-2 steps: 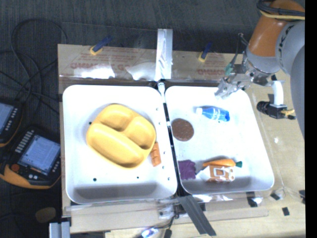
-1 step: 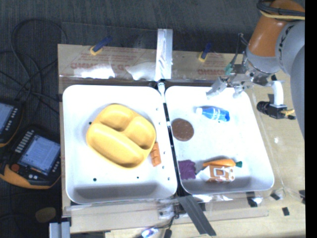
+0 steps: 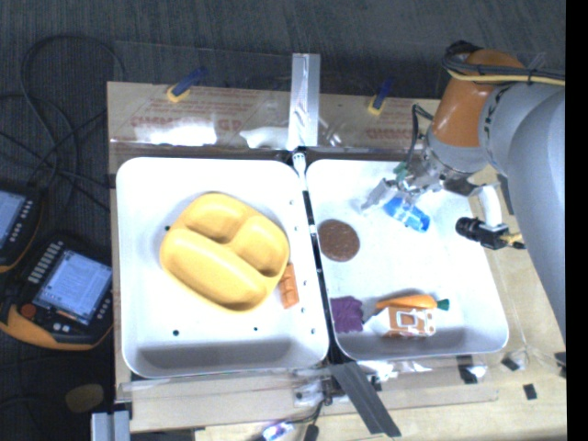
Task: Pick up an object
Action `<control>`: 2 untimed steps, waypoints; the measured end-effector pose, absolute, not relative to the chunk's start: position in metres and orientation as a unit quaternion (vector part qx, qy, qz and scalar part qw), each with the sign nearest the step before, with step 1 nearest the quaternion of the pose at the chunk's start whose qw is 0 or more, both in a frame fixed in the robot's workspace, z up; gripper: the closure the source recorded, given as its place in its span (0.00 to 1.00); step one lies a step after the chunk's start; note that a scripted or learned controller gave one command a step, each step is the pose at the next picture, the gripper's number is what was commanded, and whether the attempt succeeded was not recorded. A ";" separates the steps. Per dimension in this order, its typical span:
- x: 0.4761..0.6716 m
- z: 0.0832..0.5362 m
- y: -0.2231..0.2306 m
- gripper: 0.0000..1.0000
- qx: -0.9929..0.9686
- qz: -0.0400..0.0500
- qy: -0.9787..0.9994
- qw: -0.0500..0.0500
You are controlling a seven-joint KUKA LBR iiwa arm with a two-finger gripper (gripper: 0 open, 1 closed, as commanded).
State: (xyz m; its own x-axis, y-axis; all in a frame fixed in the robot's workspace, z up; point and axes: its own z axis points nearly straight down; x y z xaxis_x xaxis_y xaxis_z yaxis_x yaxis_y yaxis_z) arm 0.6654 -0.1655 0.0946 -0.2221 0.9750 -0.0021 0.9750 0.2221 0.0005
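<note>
The tool (image 3: pixel 393 191) is low in the upper part of the right bin (image 3: pixel 487 292), and if it is clenched or released I cannot tell. Just beside it lies a blue object (image 3: pixel 407 212), touching or almost touching the tool. To the left of that, near the wall between the 2 bins, is a brown round disc (image 3: pixel 338 240). At the front of the same bin a purple object (image 3: pixel 346 314) lies beside an orange and white package (image 3: pixel 411 314). In the left bin (image 3: pixel 147 338) a big yellow soft shape (image 3: pixel 225 249) sits in the middle, with a small orange piece (image 3: pixel 288 286) at its right side.
</note>
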 end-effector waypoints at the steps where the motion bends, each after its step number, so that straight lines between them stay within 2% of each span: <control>1: 0.666 0.104 -0.165 1.00 0.624 0.000 0.782 0.001; 2: 0.635 0.209 -0.090 1.00 0.537 0.000 0.843 0.000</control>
